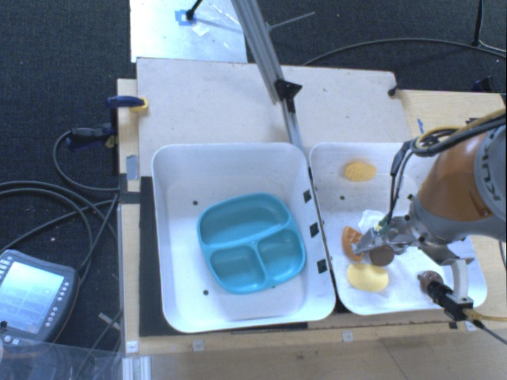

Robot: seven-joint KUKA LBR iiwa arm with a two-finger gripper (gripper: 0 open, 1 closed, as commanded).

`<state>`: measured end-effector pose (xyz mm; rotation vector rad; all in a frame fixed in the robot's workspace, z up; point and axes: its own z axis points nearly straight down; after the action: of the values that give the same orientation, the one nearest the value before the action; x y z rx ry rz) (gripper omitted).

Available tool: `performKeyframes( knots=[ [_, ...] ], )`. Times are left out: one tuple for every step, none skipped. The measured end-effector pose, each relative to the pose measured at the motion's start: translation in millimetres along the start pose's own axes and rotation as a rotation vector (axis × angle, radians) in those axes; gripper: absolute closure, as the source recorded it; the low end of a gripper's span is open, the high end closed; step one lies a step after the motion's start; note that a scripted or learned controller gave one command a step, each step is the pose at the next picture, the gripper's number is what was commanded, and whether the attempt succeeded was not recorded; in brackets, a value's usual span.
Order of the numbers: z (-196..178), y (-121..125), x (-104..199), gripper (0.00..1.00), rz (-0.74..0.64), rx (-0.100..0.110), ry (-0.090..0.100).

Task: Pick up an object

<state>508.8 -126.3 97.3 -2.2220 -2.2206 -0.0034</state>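
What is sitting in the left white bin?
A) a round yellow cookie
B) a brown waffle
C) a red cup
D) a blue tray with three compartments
D: the blue tray with three sections lies in the left bin; the small yellowish and brown food pieces all lie in the right bin, where the arm is.

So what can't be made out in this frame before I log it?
- Gripper, camera view: its tips sit low over the right bin, too small and blurred to read.
- Orange-brown item: its right part is covered by the gripper.
- Arm: cut off by the right edge.
- White crumpled item: too blurred to identify.
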Motion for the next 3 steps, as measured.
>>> performKeyframes(
  knots=[
    [-13.6, 1.3, -0.7, 1.0, -0.001, -0.005, -0.002],
    [-63.4, 2.0, 9.1, 1.0, -0.007, -0.005, -0.002],
    [-106.8, 3.3, 11.1, 1.0, -0.007, -0.006, -0.003]
  ],
)
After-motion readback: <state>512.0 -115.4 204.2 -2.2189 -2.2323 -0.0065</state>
